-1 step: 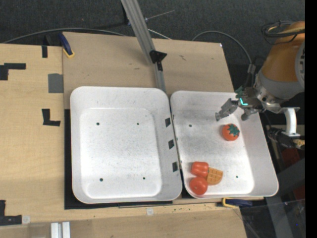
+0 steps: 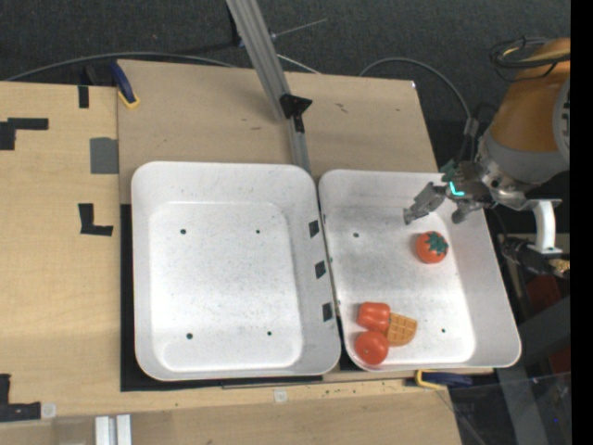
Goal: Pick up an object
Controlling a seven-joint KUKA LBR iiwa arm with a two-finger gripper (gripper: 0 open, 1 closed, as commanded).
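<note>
You get even, moderately bright light from overhead. The bins [image 2: 227,267] read near-white with mild glare but keep their specks. Shadows are soft and short. The table [image 2: 185,109] is evenly lit; the upper frame falls dark. Detail is slightly soft and grainy throughout.

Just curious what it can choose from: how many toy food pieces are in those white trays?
4, all in the right bin: strawberry near the gripper; red pepper, waffle and tomato clustered at the front.
</note>
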